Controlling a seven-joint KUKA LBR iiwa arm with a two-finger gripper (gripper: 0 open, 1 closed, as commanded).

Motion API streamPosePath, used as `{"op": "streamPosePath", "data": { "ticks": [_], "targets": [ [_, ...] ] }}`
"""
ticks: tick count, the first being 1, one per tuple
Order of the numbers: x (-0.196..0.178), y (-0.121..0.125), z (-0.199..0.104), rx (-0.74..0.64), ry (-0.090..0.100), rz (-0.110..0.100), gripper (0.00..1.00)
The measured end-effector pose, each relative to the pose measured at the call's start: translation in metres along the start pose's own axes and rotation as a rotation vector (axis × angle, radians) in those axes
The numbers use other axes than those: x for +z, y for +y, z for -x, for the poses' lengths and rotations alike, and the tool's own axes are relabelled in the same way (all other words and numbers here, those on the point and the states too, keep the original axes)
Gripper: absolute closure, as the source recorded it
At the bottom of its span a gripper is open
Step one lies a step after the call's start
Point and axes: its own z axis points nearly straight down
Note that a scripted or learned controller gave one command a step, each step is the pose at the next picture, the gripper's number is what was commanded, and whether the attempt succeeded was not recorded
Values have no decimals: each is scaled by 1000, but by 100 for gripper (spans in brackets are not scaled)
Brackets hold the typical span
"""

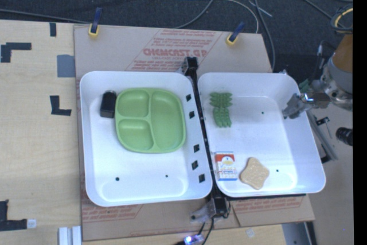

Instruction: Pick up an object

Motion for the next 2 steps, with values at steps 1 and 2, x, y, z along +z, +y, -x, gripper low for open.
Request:
{"op": "streamPosePath", "data": {
  "ticks": [1, 2],
  "targets": [
    [-9, 14, -55, -5, 1, 0, 100],
    [-4, 31, -117, -5, 1, -2, 100]
  ]
}}
